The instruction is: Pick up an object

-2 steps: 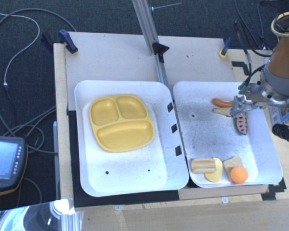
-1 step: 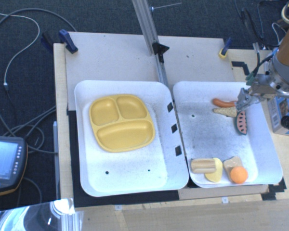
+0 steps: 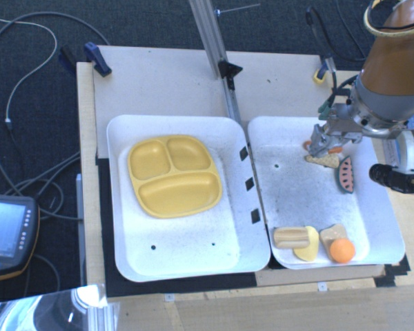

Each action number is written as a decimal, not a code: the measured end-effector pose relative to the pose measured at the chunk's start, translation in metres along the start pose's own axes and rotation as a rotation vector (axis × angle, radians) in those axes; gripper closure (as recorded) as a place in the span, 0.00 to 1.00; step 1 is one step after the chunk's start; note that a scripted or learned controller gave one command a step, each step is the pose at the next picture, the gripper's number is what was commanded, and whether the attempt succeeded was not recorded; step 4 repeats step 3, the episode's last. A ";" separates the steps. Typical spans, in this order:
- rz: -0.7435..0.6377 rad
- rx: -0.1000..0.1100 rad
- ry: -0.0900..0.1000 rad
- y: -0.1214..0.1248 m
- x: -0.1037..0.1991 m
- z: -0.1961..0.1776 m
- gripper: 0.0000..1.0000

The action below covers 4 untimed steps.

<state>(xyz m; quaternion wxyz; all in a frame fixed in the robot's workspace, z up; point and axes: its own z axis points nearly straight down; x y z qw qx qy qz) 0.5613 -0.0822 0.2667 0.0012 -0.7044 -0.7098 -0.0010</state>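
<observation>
Camera view, fixed overhead, slanted. We note two shallow white bins side by side on the bench. The left bin (image 3: pixel 124 185) carries a yellow divided tray (image 3: pixel 174 175), three compartments, lying flat toward the bin's 11 o'clock part.

The right bin (image 3: pixel 297 185) holds the loose items. At its 5 o'clock corner we log a cluster: a tan bun-like block (image 3: pixel 290 237), a pale yellow wedge (image 3: pixel 307 248) touching it on its 4 o'clock side, a beige chunk (image 3: pixel 332 234) just beside that, and an orange ball (image 3: pixel 342 251) touching the chunk at its 5 o'clock. At the bin's 2 o'clock part lies a watermelon slice (image 3: pixel 346 174), dark rind facing 3 o'clock, pink face toward 9 o'clock.

The arm comes in from 3 o'clock, orange band high, wrist over the bin's 1 o'clock corner. The gripper (image 3: pixel 322 145) is down at the bin floor, right over a small tan-and-orange piece (image 3: pixel 324 159), which sits just at 9 o'clock of the watermelon slice, apart from it. We cannot tell whether the piece is gripped.

A grey metal bar (image 3: pixel 210 26) runs from 12 o'clock down between the bins.
</observation>
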 end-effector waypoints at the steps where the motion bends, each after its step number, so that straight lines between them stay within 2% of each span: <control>1: 0.002 0.003 0.000 0.002 0.051 0.015 1.00; 3: 0.000 -0.002 0.000 0.015 0.163 0.005 1.00; 4: 0.000 -0.002 0.000 0.015 0.163 0.005 1.00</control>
